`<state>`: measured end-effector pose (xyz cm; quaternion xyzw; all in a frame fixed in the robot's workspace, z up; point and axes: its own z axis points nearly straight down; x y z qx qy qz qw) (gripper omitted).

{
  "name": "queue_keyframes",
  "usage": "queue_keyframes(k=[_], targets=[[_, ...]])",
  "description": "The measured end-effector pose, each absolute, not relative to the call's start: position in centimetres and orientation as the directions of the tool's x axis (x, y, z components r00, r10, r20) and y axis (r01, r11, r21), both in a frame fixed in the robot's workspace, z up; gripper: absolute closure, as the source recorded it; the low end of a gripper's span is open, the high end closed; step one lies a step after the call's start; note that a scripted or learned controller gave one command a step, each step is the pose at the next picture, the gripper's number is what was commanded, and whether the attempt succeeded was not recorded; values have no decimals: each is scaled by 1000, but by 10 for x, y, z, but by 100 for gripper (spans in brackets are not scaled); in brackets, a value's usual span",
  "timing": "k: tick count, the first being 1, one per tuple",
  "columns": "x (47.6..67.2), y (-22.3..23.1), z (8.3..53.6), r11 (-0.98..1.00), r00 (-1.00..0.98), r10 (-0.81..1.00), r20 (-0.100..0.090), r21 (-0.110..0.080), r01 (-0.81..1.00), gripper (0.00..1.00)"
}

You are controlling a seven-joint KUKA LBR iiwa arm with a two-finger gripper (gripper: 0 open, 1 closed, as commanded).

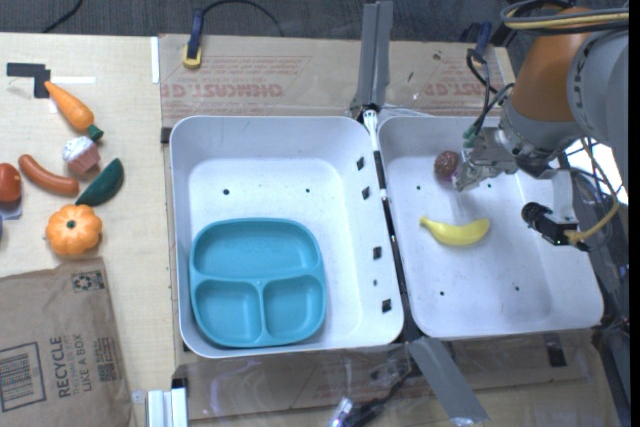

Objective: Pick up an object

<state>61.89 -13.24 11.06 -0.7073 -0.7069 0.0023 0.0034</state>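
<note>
Down over the right bin (560, 310) hangs the gripper (466, 177), just beside a small dark-red round object (446, 164) near the bin's back wall, and whether it pinches anything I cannot tell from here. A yellow banana (456, 231) lies mid-bin just in front of it, while the left bin (262, 147) holds 1 blue 3-compartment tray (258, 281) toward its front. Off on the bench to the left sit toy foods: a carrot (72, 105), a sausage (46, 175) and a pumpkin (73, 230).

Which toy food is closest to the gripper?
The small brownish round toy in the right bin, right beside the gripper. The yellow banana lies lower down in that bin; the other toy foods sit far left.
</note>
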Motion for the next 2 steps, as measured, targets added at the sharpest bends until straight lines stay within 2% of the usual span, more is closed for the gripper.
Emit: queue_keyframes(k=[1,2], targets=[[619,-132,111,0,0,1000,2,-8,1000,0],[655,-108,90,2,-2,1000,-1,-1,1000,0]])
